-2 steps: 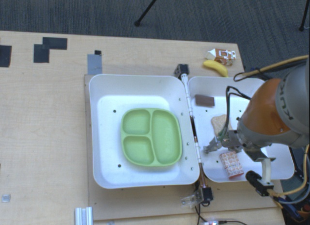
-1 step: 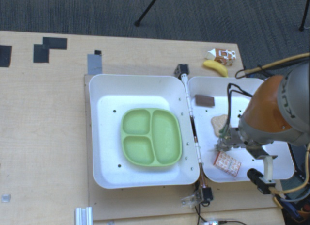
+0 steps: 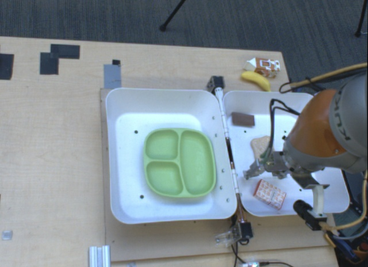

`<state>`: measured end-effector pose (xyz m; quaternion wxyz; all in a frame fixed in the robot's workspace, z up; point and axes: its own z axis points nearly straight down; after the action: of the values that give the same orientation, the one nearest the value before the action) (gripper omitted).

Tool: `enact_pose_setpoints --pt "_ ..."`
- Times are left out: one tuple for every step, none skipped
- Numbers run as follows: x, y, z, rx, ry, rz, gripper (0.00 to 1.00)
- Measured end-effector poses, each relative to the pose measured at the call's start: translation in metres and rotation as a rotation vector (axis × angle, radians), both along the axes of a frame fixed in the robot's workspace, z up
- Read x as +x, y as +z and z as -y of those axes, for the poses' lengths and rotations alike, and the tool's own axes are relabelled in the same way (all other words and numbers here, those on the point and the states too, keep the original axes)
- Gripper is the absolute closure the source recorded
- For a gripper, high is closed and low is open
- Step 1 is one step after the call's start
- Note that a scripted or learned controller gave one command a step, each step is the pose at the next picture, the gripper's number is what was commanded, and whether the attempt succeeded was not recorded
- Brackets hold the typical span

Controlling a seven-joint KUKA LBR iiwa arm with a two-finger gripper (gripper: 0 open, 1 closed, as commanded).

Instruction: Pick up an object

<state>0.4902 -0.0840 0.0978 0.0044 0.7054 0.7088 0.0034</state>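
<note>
The arm reaches in from the right over the right bin on the worktop, and its pincer hangs low in the bin's left half, between the beige object on its far side and the red-and-white patterned packet on its near side; how wide the pincer stands cannot be told. The left bin holds a green divided plate, and a small brown block lies at the right bin's far left. The packet looks the best target: centre over it, clear of the bin wall, descend straight and close only once it is straddled.
</note>
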Motion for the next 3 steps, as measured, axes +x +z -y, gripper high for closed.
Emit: enact_pose_setpoints --pt "0.001 0.010 -0.001 0.000 0.003 0.003 1.00" --pt "0.001 0.010 -0.001 0.000 0.003 0.003 0.00" --pt "0.002 0.021 -0.001 0.001 0.007 0.005 1.00"
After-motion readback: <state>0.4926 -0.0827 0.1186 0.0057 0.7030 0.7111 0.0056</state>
